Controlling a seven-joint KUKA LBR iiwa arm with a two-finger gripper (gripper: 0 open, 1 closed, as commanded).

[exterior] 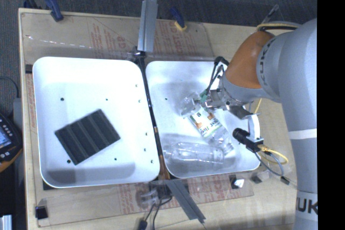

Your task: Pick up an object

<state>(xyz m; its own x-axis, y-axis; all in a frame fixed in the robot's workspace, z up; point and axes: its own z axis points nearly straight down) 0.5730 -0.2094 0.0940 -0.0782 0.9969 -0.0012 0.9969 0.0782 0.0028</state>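
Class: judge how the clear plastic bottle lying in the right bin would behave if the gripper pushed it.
The clear plastic bottle lies on its side, so it would probably roll. It looks empty, so likely light and easily shoved. Its glossy surface may slip.

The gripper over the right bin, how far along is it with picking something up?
Done: the arm has brought the gripper down into the right bin, at the labelled clear bottle. In hand: nothing I can confirm as grasped. Left: secure and lift an object; a second clear bottle lies nearby, and the dark ridged panel sits in the left bin.
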